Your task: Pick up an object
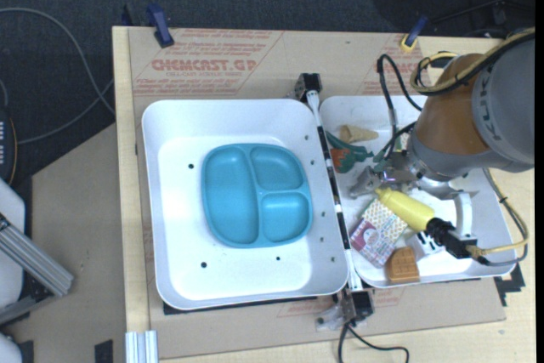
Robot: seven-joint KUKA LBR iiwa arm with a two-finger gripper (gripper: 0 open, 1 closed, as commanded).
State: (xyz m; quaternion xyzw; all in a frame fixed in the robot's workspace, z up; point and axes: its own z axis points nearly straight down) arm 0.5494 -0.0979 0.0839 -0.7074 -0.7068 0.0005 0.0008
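A blue divided plate (255,193) is held in the left bin (166,140). In the right bin (489,263), a yellow tool (406,208), a patterned packet (376,230), a brown block (404,265), a tan piece (357,134) and a green item (347,156) are crowded together. The arm (463,123) is lowered over this bin; whether the jaws are spread cannot be told.

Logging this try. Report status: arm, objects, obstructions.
Arm low over right bin. Yellow tool, patterned packet, brown block lying loose. Blue divided plate in left bin.
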